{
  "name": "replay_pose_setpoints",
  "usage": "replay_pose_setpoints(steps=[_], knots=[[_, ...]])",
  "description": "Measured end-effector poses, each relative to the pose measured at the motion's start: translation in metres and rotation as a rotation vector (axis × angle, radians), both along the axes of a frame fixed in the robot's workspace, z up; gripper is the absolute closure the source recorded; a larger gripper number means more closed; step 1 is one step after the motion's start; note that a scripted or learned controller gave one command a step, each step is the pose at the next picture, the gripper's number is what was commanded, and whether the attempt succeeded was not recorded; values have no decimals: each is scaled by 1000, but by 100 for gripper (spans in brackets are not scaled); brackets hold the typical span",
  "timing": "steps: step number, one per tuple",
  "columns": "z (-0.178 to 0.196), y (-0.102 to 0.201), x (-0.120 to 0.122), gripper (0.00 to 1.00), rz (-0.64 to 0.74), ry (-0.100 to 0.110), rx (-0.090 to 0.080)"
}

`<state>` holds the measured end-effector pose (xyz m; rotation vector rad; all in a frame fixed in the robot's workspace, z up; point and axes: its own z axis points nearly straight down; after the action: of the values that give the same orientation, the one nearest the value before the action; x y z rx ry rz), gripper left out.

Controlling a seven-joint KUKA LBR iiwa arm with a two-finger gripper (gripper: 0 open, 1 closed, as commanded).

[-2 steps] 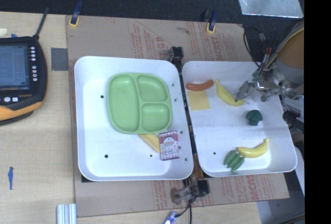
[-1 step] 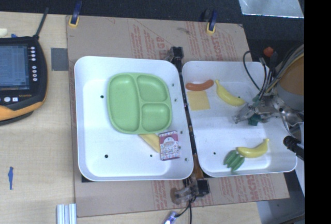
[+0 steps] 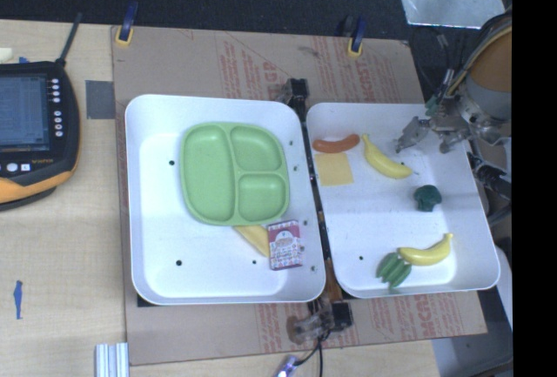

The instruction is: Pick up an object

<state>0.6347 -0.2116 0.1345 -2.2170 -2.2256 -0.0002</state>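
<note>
The right bin (image 3: 365,218) holds a sausage (image 3: 335,143), a yellow cheese slice (image 3: 334,168), a banana (image 3: 384,159), a dark green broccoli piece (image 3: 426,198), a second banana (image 3: 426,252) and a green pepper-like piece (image 3: 392,269). My gripper (image 3: 428,134) hangs over the far right part of this bin, just right of the first banana, open, with nothing between its fingers. In the left bin (image 3: 157,218) lie a green divided plate (image 3: 233,172), a small printed packet (image 3: 285,245) and a yellow wedge (image 3: 253,237) partly under the plate.
A handheld controller with a screen (image 3: 30,127) lies on the bench at far left. Both bins rest on a cardboard sheet (image 3: 244,62) held by clamps. The arm's orange-banded body (image 3: 492,66) stands at the right edge.
</note>
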Motion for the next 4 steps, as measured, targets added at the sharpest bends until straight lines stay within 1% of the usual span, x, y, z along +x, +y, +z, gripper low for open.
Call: replay_pose_setpoints(steps=[1, 2, 3, 4], knots=[[-28, 0, -52, 0, 1, 5, -1], [-31, 0, -86, 0, 1, 4, 0], [-16, 0, -39, 0, -1, 1, 0], [-28, 0, -94, 0, 1, 5, 0]])
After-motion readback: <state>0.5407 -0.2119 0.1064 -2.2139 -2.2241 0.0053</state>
